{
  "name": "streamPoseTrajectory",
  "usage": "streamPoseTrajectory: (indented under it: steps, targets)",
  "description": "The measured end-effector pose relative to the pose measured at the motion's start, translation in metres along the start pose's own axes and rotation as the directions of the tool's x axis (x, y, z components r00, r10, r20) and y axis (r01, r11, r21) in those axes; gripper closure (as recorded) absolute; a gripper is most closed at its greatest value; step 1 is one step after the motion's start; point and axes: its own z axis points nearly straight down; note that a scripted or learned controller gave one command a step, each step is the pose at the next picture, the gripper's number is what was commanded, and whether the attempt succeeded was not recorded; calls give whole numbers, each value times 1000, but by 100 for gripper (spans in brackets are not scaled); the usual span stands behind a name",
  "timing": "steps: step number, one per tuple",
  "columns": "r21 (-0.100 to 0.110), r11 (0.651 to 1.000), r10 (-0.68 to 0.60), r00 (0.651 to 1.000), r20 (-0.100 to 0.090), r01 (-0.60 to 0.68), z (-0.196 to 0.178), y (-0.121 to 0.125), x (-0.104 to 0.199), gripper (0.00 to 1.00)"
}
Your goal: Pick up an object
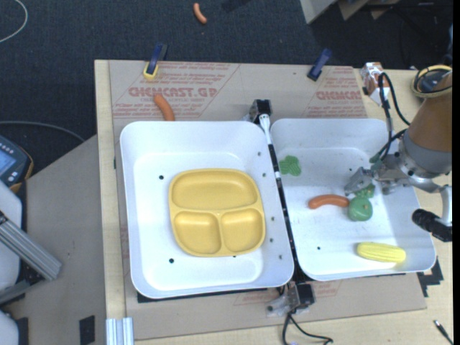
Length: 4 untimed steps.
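In the right bin (327, 139) lie an orange sausage (328, 202), a green apple-like toy (360, 208), a green broccoli piece (290, 166) and a yellow corn cob (381, 251). My gripper (364, 185) reaches in from the right and hangs just above and behind the green toy, to the right of the sausage. Nothing shows between its fingers. The left bin (144, 164) holds a yellow divided plate (215, 212).
An orange sausage (164, 107) lies on the cardboard behind the left bin, another one (200, 12) on the dark floor. Clamps (153, 62) sit on the board's back edge. Cables (388, 99) run along the right bin's far corner.
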Motion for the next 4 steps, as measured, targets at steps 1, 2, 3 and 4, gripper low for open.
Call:
streamPoseTrajectory:
  steps: [1, 2, 3, 4]
  targets:
    - [-3, 1000, 1, 1000, 2, -1, 20, 0, 1, 0]
    - [-7, 1000, 1, 1000, 3, -1, 8, 1, 0, 100]
    - [-14, 1000, -1, 1000, 7, 1, -48, 10, 5, 100]
    - [-15, 1000, 1, 1000, 7, -1, -103, 2, 1, 100]
